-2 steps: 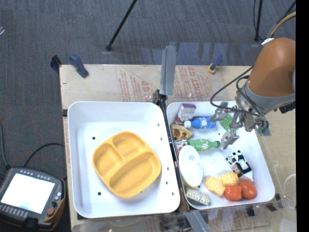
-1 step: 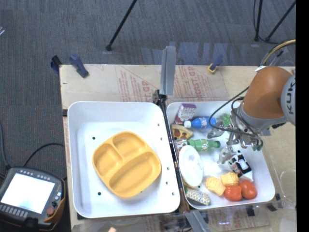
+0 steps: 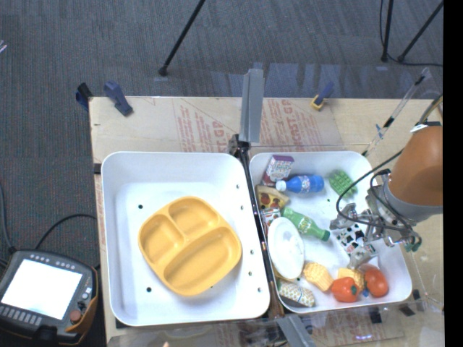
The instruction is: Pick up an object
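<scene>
Gripper (image 3: 359, 231) sits low in the right bin (image 3: 327, 156), over a black-and-white patterned item (image 3: 352, 236) near the tomatoes (image 3: 346, 288); finger state cannot be told. Green bottle (image 3: 306, 224) lies just left of it, beside a white lid (image 3: 285, 247). Left bin (image 3: 123, 168) holds a yellow divided plate (image 3: 189, 245).

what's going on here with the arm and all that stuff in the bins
A robot arm reaches in from the right over the right bin, which is crowded with small things: a blue bottle, a green bottle, a white lid, tomatoes and more. Its gripper is low near a patterned card by the bin's right side; nothing is visibly lifted. The left bin holds a yellow divided plate.
</scene>
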`<state>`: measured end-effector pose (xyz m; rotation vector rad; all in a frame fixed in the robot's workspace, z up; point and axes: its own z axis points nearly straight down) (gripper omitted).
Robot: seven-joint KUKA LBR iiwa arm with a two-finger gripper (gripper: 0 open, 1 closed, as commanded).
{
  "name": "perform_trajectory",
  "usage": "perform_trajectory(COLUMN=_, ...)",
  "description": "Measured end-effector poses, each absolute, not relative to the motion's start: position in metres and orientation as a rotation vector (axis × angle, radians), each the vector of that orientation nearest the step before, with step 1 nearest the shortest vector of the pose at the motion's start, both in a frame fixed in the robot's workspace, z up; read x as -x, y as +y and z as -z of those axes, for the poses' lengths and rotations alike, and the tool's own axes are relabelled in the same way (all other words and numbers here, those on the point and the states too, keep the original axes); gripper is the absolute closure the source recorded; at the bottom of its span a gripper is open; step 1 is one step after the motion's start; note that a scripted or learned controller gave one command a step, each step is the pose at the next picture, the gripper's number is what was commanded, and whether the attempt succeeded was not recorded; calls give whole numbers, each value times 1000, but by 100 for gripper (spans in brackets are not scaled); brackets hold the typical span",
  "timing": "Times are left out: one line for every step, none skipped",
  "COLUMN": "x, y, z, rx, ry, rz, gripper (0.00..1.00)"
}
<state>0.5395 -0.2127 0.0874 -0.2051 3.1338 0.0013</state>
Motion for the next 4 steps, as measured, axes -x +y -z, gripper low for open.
perform_trajectory(x=-556, y=-213, z=-88, rx=275, ry=3128, rz=-2, gripper=0)
perform_trajectory(x=-537, y=-152, z=-87, rx=364, ry=3119, rz=-4, gripper=0)
perform_trajectory(x=-512, y=-93, z=-88, rx=154, ry=3134, rz=1, gripper=0)
perform_trajectory(x=-631, y=-96, z=-123, rx=60, ry=3135, rz=2, gripper=0)
